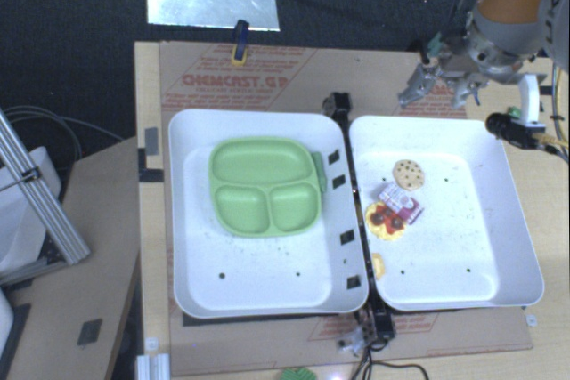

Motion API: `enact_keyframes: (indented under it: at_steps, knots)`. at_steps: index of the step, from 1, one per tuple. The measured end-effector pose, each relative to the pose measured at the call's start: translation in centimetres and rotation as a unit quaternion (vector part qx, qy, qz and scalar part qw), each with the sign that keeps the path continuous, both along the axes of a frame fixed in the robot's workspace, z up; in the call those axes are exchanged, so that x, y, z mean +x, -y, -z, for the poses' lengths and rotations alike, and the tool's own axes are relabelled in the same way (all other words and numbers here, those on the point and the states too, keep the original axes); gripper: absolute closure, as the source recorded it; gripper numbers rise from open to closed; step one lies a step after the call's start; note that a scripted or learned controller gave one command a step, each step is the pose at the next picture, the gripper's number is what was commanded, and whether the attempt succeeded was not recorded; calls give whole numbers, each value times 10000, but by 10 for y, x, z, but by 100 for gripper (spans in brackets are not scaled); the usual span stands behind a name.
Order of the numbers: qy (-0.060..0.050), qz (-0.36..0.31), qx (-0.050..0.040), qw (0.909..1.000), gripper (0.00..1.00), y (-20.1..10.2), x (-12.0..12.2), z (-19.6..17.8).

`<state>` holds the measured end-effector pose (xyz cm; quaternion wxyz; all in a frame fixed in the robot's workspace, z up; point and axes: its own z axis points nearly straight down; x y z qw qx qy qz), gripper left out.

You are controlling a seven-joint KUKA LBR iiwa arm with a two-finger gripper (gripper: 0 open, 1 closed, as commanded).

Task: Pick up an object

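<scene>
From the overhead camera, your gripper (443, 84) hangs past the far edge of the right bin (499, 218), its fingers apart and holding nothing. Your candidates lie at that bin's left side: a cookie (409, 173), then nearer you a small packet (400, 203) overlapping a red-and-yellow item (385, 222). The left bin (191, 280) carries a green divided tray (265, 187). I judge the cookie easiest: it sits apart. Come straight down, centred, fingers straddling it, clear of the packet.
</scene>
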<state>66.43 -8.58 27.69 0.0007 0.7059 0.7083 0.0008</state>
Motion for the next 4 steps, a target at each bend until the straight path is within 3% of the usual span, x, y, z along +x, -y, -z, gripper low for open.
enact_keyframes:
  at_steps: [1, 2, 3, 4]
  knots:
    - [-61, 15, 8, 10000, 0, -3, -33, 109]
    - [-11, 44, 10, 10000, 0, 20, -97, 195]
    - [21, 9, -2, 10000, 100, 19, -93, 181]
    - [50, -49, 14, 10000, 100, -65, -72, 86]
